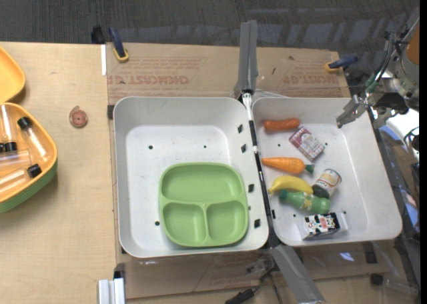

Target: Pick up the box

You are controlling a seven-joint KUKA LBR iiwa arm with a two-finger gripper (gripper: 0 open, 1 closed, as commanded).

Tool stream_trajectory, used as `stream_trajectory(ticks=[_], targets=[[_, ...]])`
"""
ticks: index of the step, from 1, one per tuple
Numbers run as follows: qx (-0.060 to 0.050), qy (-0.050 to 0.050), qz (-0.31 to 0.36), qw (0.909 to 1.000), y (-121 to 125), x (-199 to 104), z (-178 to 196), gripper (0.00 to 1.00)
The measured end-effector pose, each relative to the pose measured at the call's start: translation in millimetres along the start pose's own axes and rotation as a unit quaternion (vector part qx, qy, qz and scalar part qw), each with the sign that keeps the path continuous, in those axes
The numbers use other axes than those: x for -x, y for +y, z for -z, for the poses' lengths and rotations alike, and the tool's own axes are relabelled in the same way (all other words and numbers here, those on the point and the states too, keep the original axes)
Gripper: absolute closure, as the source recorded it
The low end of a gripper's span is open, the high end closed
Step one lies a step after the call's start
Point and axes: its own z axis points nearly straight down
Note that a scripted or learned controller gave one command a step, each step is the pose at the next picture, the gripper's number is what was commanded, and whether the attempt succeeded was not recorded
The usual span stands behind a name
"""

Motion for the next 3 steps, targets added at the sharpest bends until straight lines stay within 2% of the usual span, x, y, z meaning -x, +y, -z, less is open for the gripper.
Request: stream_trajectory(ticks=[1, 2, 3], targets=[[0.001, 0.000, 0.033, 0.9995, 45.7, -38.0, -124.1, 0.00], [0.001, 0.000, 0.037, 0.9993, 36.5, -30.8, -174.7, 0.00], [0.001, 0.000, 0.035, 0.9994, 36.3, -29.5, -165.6, 1.00]])
